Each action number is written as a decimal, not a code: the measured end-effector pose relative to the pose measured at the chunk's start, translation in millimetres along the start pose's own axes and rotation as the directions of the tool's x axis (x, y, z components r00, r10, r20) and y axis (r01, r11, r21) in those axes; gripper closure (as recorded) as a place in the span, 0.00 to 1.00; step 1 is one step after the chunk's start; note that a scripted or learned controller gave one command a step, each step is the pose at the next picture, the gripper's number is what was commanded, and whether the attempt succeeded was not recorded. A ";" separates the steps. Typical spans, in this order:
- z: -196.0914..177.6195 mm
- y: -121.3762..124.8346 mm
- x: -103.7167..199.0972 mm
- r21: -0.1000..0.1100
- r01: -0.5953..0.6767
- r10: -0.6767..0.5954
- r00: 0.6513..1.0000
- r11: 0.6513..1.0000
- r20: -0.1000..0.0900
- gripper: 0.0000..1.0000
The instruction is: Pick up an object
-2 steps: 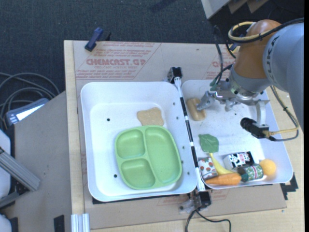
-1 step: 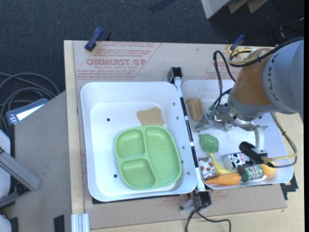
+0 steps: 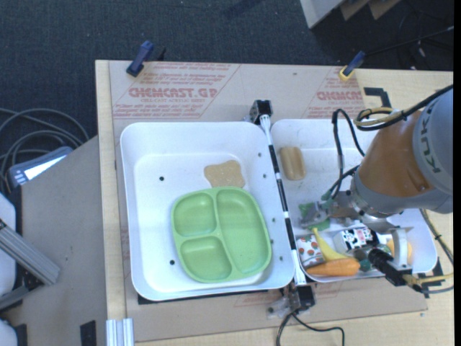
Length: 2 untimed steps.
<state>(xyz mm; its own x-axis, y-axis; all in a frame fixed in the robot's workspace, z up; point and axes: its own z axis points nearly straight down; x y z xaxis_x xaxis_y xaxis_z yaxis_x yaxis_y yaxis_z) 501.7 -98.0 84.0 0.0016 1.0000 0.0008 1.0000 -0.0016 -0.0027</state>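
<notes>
- The arm (image 3: 392, 168) reaches low over the right bin (image 3: 317, 132), seemingly to get at the clutter heaped in its near end.
- Its bulk covers the jaws (image 3: 344, 211); I cannot tell their state or any hold.
- The carrot (image 3: 333, 267) and banana (image 3: 325, 247) lie just beyond them, the bread roll (image 3: 292, 162) farther off.

A brown desk (image 3: 187, 92) printed with red lettering carries two white bins. A blue clamp (image 3: 139, 58) grips its far left edge and a yellow-and-blue one (image 3: 352, 64) the far right. Grey cables (image 3: 32, 132) coil on the dark floor (image 3: 108, 13) at left, beside what may be a metal bracket (image 3: 32, 254).
</notes>
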 end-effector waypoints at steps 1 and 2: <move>-10.2 0.7 0.4 -0.003 0.000 0.000 1.000 1.000 0.000 1.00; -10.1 0.7 0.5 -0.003 0.000 0.000 1.000 1.000 0.000 0.00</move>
<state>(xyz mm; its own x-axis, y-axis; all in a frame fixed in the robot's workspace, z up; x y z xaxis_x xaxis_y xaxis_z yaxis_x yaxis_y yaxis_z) 502.4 -97.6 94.1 0.0017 1.0000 0.0007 1.0000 -0.0017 0.0000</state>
